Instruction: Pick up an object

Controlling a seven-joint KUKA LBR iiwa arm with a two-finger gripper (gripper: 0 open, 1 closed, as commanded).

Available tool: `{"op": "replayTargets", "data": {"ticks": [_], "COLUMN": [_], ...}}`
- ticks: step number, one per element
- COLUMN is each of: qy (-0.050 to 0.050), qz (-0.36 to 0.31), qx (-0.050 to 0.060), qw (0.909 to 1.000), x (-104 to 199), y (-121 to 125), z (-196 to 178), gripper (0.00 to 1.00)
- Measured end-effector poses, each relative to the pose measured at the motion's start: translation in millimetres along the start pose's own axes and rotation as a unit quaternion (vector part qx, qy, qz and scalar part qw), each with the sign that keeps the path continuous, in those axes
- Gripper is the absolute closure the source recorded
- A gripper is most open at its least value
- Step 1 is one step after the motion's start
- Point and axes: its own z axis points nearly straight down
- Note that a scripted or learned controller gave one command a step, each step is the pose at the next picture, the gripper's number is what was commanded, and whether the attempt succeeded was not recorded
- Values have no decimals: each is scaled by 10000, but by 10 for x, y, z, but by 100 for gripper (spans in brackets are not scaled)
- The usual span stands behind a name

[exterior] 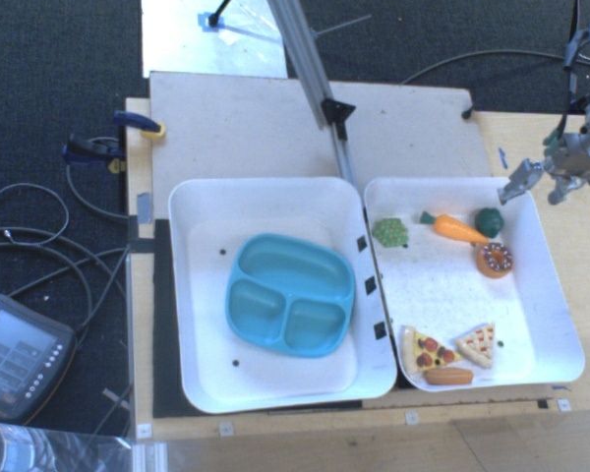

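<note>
One fixed cam above bench (413,136), angled down, taking in both bins (275,391) w/ some floor.

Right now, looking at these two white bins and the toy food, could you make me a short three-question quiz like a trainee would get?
1. True or false: the blue divided tray lies in the left bin.
2. Which toy lies nearest the gripper? A) hot dog B) dark green round toy C) broccoli
3. Fill in: the carrot lies between the broccoli and the ____ green toy.

Key
1. True; the toys all sit in the right bin.
2. B; the gripper hangs over that bin's far right corner, above the rim.
3. dark; the doughnut sits just in front of them.
</note>
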Motion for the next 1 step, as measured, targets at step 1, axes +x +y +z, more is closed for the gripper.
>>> {"op": "replayTargets", "data": {"ticks": [1], "qy": [-3], "qz": [-4], "qx": [1], "qw": [10000], "x": [-1], "y": [0], "z": [-1], "gripper": [0]}}
